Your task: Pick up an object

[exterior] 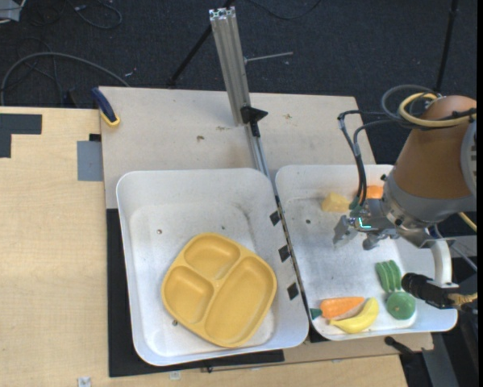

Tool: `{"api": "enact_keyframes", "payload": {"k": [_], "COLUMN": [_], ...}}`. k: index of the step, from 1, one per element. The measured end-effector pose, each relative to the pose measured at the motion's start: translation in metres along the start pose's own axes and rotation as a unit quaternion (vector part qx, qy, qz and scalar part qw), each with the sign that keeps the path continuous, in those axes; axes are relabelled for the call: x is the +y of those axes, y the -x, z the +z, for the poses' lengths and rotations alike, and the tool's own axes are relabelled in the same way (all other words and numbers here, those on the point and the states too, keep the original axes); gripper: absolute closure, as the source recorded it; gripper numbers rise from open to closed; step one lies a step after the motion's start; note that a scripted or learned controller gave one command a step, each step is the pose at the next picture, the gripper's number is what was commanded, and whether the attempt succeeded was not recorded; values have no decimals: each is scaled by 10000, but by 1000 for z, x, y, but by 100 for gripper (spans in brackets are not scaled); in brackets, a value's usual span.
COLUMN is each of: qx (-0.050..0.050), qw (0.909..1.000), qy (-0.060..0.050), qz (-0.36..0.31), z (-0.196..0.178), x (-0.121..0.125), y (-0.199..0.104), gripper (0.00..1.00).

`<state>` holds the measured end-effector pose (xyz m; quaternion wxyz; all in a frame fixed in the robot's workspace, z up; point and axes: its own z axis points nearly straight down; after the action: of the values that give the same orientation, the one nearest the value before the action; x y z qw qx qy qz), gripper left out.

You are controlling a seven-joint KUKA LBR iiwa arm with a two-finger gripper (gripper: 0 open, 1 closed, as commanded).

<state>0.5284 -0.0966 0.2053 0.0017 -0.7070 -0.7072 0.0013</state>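
The right bin (318,258) holds several toy foods. A pale yellow piece (335,202) and a small orange piece (374,191) lie near its far edge. A green vegetable (389,275), a green round piece (400,304), a carrot (340,305) and a banana (357,319) sit in the near right corner. My gripper (355,236) hangs over the middle of this bin, just in front of the pale yellow piece. Its fingers are spread, one finger (340,230) pointing down-left, and nothing is between them.
The left bin (144,196) carries a yellow divided plate (218,289). An aluminium post (231,63) rises behind the gap between the bins. The bulky arm body (430,164) and its cables overhang the right bin's far right side.
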Motion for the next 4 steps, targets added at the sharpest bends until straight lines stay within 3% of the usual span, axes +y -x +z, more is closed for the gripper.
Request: {"api": "enact_keyframes", "payload": {"k": [1, 2, 3, 4], "qx": [-2, 4, -2, 10], "qw": [10000, 10000, 10000, 10000], "qy": [12, -22, 17, 25], "qz": [0, 4, -3, 3], "z": [-1, 56, 100, 110], "x": [1, 9, 5, 8], "y": [0, 3, 9, 11], "gripper": [0, 0, 0, 0]}}
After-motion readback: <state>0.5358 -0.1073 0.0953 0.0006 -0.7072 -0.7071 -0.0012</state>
